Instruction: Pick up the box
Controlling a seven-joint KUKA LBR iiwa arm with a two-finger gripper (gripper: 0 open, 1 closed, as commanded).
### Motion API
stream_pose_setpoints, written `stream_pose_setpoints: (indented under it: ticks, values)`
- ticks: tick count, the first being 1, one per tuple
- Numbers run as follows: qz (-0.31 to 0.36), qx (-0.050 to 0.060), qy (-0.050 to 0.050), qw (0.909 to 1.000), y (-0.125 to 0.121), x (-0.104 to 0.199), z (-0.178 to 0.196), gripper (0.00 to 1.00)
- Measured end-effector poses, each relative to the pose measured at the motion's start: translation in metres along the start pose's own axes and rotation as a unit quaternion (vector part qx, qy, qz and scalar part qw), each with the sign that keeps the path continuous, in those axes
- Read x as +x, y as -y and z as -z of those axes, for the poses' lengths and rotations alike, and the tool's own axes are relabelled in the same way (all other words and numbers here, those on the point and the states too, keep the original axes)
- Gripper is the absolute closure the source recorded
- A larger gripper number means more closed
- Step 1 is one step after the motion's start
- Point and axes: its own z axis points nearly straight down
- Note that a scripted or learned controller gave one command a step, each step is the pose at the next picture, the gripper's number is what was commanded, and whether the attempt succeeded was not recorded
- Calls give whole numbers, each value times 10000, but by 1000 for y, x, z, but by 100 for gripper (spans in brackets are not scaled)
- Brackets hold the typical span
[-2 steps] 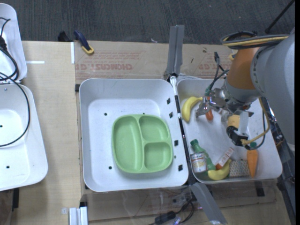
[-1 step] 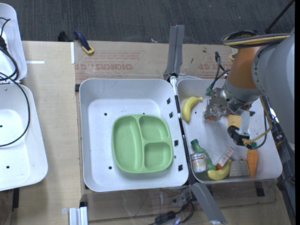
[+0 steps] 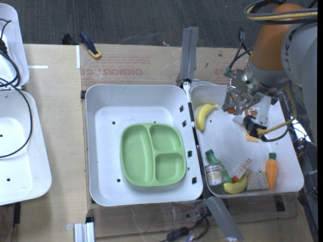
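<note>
Right bin (image 3: pixel 290 185), near edge first: a banana (image 3: pixel 235 186) at 6 o'clock against the near wall, a speckled sponge (image 3: pixel 257 181) just beside it, a small green-capped bottle (image 3: pixel 214 169) lying at about 7 o'clock touching the banana. A carrot (image 3: pixel 271 171) stands at 5 o'clock by the right wall. A slim red-and-white packet (image 3: pixel 243 167) lies tilted between bottle and carrot. Left bin (image 3: pixel 96 135) holds a green three-compartment plate (image 3: pixel 153 155), roughly centred. Further back in the right bin, a second banana (image 3: pixel 203 115) at 10 o'clock near the divider. The box (image 3: pixel 255 126), white with orange, sits at about 1 o'clock in the right bin, partly hidden under my wrist hardware. My claw (image 3: pixel 237 106) hangs over the far part of that bin, just beside the box at its 10 o'clock. Can't tell the claw's state. Beyond the bins, a blue-and-yellow clamp (image 3: pixel 89 45) lies on the cardboard at 11 o'clock.
</note>
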Motion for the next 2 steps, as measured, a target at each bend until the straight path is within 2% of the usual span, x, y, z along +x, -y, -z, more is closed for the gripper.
stream_pose_setpoints:
  ticks: [1,2]
  values:
    - [-967,-4,11,9953,18,83,201,100]
    - [-642,1,18,9979,12,156,196,100]
